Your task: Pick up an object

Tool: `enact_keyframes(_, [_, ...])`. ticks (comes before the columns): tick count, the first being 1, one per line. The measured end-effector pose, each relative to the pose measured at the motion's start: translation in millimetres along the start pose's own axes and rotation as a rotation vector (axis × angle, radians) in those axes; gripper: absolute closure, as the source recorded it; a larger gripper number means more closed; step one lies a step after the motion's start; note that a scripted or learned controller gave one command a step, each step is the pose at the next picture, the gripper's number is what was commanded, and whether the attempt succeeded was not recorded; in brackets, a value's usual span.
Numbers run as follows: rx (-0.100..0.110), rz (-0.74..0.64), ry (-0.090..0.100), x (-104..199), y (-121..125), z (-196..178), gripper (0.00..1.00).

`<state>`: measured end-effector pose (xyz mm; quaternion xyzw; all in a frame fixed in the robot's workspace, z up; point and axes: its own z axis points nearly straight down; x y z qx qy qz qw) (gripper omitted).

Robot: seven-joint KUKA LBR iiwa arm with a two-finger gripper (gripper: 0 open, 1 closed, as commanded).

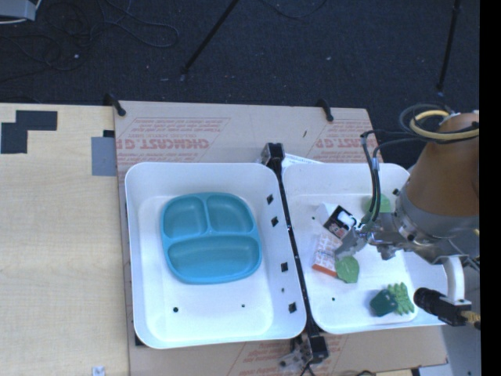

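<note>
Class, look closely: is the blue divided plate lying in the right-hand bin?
No, the plate lies in the left bin, alone.

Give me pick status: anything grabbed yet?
Done: the arm has reached into the right bin, with the gripper low over the pile. In hand: nothing visibly held; the flat green piece, the white packet and the small black item lie on the bin floor beside it. Left: grasp and lift. The green toy and blue divided plate sit untouched.
</note>
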<state>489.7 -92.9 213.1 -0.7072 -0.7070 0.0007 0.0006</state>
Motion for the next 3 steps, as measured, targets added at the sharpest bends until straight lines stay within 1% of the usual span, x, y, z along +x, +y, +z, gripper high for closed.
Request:
enact_keyframes(1, [-0.019, -0.002, -0.003, -6, -14, -309, 0.00])
enact_keyframes(2, [0.002, -0.009, -0.001, -5, -13, -309, 1.00])
enact_keyframes(3, [-0.002, 0.002, -0.002, -37, 46, -317, 1.00])
